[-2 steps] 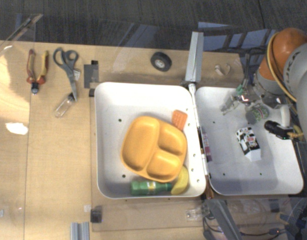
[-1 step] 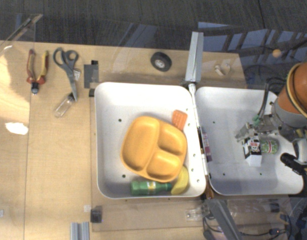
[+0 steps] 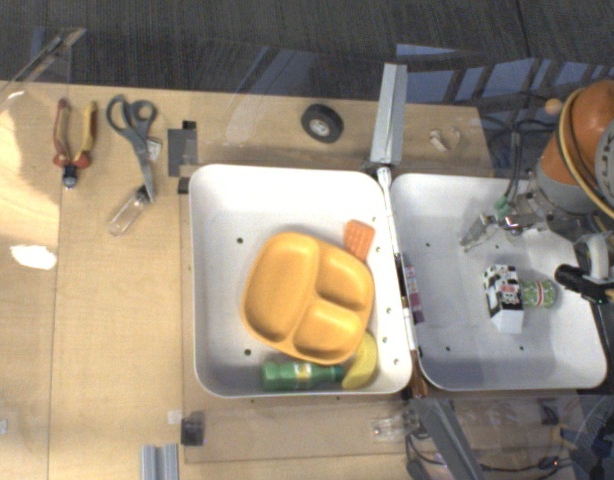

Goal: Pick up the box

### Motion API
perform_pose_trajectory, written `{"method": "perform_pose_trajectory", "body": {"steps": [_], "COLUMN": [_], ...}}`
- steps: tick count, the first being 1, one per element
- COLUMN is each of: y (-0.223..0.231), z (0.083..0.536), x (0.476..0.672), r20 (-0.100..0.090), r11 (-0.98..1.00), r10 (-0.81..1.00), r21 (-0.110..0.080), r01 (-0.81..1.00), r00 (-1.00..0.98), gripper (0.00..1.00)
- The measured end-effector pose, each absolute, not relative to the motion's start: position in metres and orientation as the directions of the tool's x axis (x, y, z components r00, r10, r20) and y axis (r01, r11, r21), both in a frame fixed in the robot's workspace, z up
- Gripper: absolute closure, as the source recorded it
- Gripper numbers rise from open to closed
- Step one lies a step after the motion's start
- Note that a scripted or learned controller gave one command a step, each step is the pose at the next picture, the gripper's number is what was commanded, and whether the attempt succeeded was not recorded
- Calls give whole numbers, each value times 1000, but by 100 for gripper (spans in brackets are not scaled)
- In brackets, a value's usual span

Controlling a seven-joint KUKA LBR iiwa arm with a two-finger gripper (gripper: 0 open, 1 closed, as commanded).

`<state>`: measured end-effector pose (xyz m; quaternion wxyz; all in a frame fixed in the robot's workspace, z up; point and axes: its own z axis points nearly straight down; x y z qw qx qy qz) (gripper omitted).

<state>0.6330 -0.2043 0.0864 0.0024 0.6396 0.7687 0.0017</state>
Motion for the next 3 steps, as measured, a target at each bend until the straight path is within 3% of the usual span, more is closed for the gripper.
{"method": "perform_pose_trajectory", "body": {"steps": [1,2,3], "y": [-204,-203,-205], "z": [101,114,113], "x": [636,639,616], "r20": [-7,-9,-4], "r11": [184,187,389], "r10": [983,982,921], "r21": [15,23,6], "r01": [983,982,921], "r00": [-184,-187,-389], "gripper": [100,100,100]}}
